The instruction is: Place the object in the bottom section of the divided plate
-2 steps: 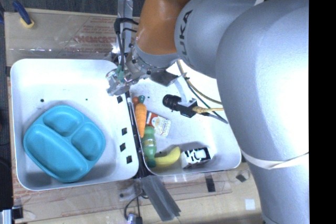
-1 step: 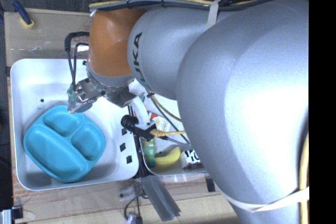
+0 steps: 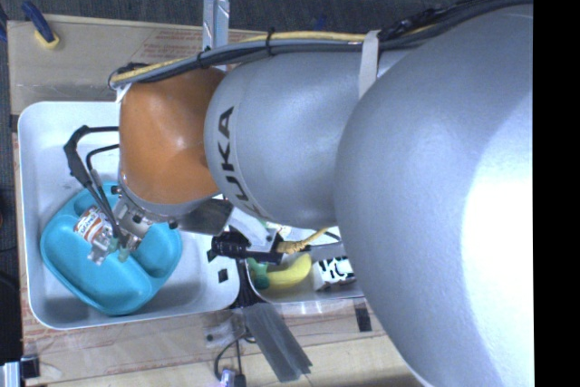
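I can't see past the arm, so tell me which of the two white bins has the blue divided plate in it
The left bin. The blue divided plate lies there under the claw; the right bin, mostly hidden, shows a yellow object.

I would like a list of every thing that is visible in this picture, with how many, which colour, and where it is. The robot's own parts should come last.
Bin: one seen clearly, white, left side of the bench.
Divided plate: one, turquoise, inside the left bin.
Small object: one, white and orange, at the hand over the plate; I cannot tell if it is held.
Yellow thing: one, with a green part beside it, below the arm near the bins' middle; kind unclear.
Clip: one, blue and yellow, top left bench corner.
Arm: one, grey with an orange band, from the right.
Hand: one, metal, above the plate.
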You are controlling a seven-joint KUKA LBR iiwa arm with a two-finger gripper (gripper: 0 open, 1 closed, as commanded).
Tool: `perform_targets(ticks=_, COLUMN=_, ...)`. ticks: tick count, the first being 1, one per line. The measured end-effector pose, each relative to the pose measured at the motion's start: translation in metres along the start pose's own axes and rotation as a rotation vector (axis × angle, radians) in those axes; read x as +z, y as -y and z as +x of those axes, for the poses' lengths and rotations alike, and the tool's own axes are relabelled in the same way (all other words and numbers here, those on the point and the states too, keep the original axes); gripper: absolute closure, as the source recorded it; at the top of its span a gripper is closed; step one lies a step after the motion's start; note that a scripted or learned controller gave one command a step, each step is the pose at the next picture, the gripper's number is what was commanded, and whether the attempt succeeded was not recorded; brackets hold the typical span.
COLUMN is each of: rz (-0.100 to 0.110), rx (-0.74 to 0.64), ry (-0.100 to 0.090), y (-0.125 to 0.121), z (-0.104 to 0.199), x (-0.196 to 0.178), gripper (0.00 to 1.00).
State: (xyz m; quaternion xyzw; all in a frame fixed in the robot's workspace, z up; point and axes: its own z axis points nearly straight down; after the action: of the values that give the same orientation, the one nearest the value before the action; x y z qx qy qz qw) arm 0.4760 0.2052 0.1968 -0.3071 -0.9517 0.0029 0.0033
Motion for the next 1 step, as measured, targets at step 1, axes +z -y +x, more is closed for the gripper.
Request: perform_targets(ticks=1, rz=0.0, rx=0.001, ry=0.0, y=0.0002, z=-0.0005, x=-0.0001, gripper=0.0)
